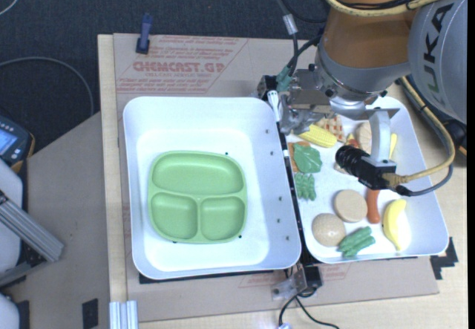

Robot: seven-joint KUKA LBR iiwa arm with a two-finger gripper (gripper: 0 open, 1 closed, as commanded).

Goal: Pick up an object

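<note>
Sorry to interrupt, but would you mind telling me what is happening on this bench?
The KUKA arm reaches over the right bin, which holds toy food: a banana, corn, two round tan pieces and green vegetables. The left bin holds a green divided plate. Whether anything has been picked up is hidden.

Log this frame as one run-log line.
arm: low over right white bin | gripper: among toy foods, grasp unseen | left white bin: green divided plastic plate | pick: unconfirmed
</note>
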